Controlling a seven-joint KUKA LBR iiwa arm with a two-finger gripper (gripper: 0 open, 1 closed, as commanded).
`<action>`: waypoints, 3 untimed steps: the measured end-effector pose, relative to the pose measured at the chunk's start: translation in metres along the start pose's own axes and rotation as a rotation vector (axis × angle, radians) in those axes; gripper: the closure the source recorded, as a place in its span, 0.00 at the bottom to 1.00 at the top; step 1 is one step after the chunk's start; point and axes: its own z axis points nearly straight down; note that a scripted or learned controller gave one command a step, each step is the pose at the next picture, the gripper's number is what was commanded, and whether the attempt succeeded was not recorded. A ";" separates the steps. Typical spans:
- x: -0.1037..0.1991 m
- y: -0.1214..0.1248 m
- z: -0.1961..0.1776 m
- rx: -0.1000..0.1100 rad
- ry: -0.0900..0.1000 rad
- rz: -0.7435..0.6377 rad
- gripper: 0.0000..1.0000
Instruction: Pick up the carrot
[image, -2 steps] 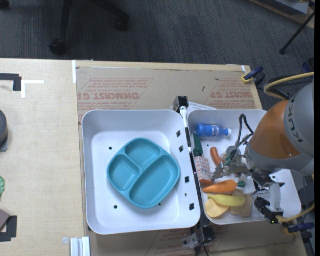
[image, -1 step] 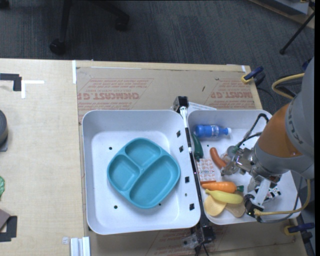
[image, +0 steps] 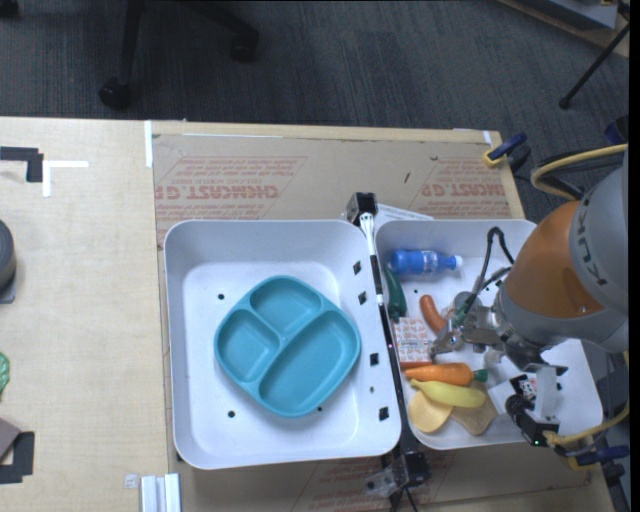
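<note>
The carrot (image: 440, 374) is orange with a small green tip at its right end. It lies flat across the lower middle of the right bin (image: 580, 395). My gripper (image: 452, 334) hangs just above and slightly behind the carrot, reaching in from the right under the orange-banded wrist (image: 550, 275). Nothing is visibly held in it. The carrot rests against a yellow banana (image: 457, 396) on its near side.
In the right bin there are also a blue bottle (image: 420, 262) at the back, a small red-orange sausage-like piece (image: 431, 312), a dark green item (image: 396, 296) by the left wall, a printed card (image: 410, 340) and tan pieces (image: 430, 416). A teal divided plate (image: 288, 345) lies in the left bin (image: 190, 300).
</note>
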 end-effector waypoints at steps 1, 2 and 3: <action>-0.001 0.002 -0.002 -0.013 -0.011 -0.272 0.00; 0.007 -0.001 0.000 0.000 0.010 -0.678 0.00; 0.006 0.002 -0.009 -0.004 0.009 -0.675 1.00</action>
